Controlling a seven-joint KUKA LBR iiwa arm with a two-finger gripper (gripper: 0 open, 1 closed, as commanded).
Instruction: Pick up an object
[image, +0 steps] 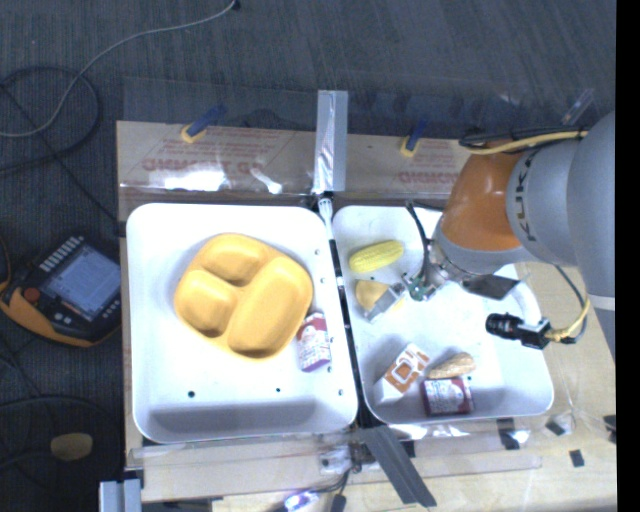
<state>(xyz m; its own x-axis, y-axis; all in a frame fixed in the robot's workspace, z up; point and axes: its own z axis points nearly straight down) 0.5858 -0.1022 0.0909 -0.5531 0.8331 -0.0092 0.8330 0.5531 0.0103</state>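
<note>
Yellow wedge (371, 293) lies in the right bin (535, 385), just below a corn cob (376, 256). The gripper (400, 295) sits low beside the wedge; its jaws stand apart, one metal finger (381, 304) touching it. Nearer the front lie a small carton (404, 369), a bread roll (450, 365) and a red can (446, 398).
</note>
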